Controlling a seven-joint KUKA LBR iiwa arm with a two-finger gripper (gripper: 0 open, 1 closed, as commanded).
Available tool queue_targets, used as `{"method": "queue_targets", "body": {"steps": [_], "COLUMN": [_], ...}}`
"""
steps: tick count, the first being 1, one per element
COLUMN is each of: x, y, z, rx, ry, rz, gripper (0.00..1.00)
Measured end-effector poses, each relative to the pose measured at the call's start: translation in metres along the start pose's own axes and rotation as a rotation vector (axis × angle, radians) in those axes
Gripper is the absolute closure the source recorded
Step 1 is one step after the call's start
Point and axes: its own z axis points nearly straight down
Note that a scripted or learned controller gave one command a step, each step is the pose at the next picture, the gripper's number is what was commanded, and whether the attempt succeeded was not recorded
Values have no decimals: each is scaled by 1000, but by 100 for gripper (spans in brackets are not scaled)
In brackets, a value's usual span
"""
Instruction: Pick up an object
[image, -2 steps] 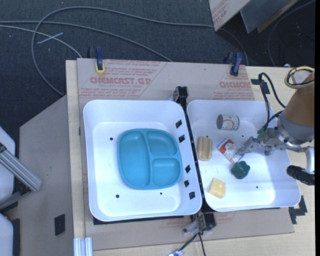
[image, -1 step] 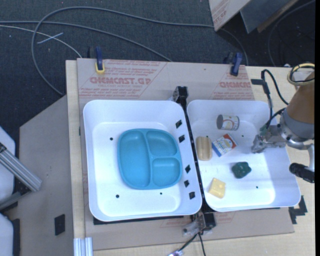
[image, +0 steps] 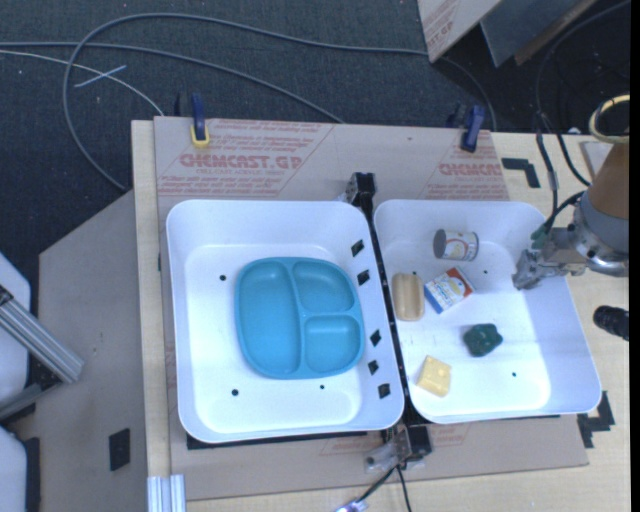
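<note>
Can (image: 455, 244) near carton (image: 447, 290); pincer (image: 528, 276) apart.

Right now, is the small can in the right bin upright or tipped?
Tipped. The can lies on its side on the right bin floor, one round end facing the camera's right.

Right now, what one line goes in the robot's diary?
gripper: over right bin's right edge | holding: nothing seen | right bin: can, green lump | left bin: blue plate
</note>
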Motion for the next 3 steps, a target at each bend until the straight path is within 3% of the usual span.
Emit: {"method": "queue_targets", "body": {"steps": [2,3], "x": [8,54], "y": [6,15], "z": [-93,-85], "rx": [-1,6], "ry": [-1,4], "rz": [0,-3], "gripper": [100,100]}}
